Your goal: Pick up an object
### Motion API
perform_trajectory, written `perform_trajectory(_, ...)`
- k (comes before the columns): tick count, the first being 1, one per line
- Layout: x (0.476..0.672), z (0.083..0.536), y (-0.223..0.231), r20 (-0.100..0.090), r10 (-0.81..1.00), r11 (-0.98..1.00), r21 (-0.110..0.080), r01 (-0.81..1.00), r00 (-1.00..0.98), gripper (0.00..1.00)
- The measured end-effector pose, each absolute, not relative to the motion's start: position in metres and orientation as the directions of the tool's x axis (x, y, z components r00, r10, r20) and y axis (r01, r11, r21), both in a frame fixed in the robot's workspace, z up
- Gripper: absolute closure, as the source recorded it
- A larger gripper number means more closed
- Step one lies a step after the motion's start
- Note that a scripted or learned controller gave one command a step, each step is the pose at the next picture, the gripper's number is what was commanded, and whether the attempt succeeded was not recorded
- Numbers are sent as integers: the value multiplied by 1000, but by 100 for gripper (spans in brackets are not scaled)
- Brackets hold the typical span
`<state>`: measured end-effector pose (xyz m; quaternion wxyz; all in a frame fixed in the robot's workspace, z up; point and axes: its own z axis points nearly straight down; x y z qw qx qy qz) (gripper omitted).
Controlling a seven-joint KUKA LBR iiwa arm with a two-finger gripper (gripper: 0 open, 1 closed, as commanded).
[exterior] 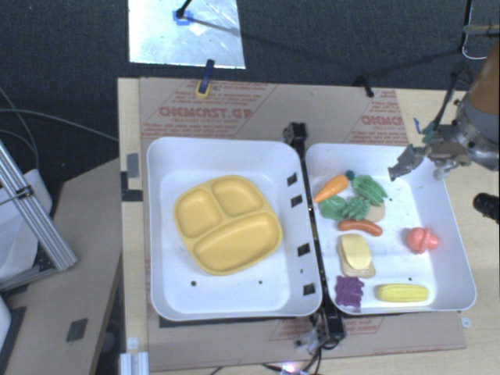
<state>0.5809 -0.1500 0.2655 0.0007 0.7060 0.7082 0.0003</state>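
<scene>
The right bin point(457, 233) holds several toy foods: an orange carrot point(332, 186), green leafy pieces point(367, 188), a red sausage point(359, 226), a pink strawberry-like piece point(420, 239), a yellow wedge on bread point(355, 255), purple grapes point(349, 290) and a yellow corn cob point(402, 292). My gripper point(420, 169) hangs over the bin's far right corner, above and to the right of the leafy greens. It is open, with nothing between its fingers point(402, 165).
The left bin point(164, 170) holds a yellow divided plate point(226, 223). A black hinge strip point(306, 209) runs between the bins. A metal frame point(35, 225) stands at the left. A shiny sheet point(186, 22) lies behind the bench.
</scene>
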Motion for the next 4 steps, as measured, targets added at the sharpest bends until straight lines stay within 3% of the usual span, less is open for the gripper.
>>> perform_trajectory(1, 538, 224, -92, 3, 1000, 8, -5, 1000, -8, 0)
perform_trajectory(2, 482, 105, -85, 4, 1000, 0, -14, 1000, 0, 0)
perform_trajectory(3, 487, 89, -174, -2, 1000, -5, 4, 1000, 5, 0)
perform_trajectory(4, 489, 101, -169, 2, 1000, 2, 7, 1000, -2, 100)
